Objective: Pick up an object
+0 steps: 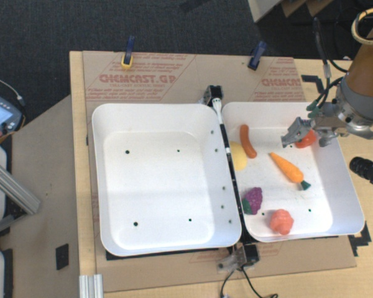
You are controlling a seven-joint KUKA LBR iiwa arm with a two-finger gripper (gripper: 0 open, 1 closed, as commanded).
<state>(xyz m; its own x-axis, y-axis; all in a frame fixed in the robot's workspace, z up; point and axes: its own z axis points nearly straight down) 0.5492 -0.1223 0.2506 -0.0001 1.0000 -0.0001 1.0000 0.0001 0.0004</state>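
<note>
Two clamps, one yellow-blue (128, 53) at 11 o'clock, one blue (257, 55) at 1 o'clock, apparently grip the brown board (174, 76).

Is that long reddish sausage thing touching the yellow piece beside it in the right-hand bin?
Cannot tell. In the camera view the sausage lies close beside the yellow piece, their edges seeming to meet, but the slanted angle shows neither contact nor gap plainly.

The arm (364, 73) is a thick rounded column, with a broad dull-orange band and a pale ring above that. Just above the hand (308, 132) sits a grey metal collar, shiny at its lower edge. Thin dark cables run down beside the band to the hand. The hand itself is grey, blocky and angular, with darker edges.
</note>
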